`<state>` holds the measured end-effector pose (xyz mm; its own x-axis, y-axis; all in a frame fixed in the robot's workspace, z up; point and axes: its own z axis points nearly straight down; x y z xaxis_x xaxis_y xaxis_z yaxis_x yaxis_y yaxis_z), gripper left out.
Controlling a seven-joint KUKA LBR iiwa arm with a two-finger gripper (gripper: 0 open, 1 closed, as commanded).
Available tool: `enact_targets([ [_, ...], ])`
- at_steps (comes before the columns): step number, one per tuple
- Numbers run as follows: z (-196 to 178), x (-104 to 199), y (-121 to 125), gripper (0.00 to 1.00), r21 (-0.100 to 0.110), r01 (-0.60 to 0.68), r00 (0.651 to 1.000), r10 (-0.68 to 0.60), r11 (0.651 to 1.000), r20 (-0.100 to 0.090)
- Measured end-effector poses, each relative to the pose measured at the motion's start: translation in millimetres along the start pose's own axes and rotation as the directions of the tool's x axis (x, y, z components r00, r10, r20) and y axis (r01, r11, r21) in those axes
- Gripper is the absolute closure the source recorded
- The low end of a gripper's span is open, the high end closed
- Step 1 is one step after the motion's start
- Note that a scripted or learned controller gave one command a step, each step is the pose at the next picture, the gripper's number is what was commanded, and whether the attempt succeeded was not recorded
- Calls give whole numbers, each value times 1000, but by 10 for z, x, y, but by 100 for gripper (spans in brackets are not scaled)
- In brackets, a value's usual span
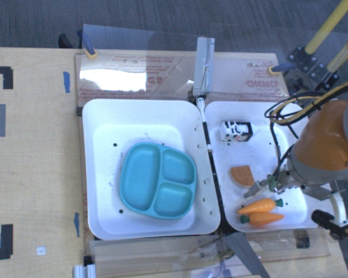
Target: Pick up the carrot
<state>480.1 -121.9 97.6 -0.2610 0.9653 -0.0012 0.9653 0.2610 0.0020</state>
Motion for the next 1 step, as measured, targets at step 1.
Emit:
enact_targets([
  [1, -151, 176, 49, 0, -1, 269, 963, -269, 963, 1],
])
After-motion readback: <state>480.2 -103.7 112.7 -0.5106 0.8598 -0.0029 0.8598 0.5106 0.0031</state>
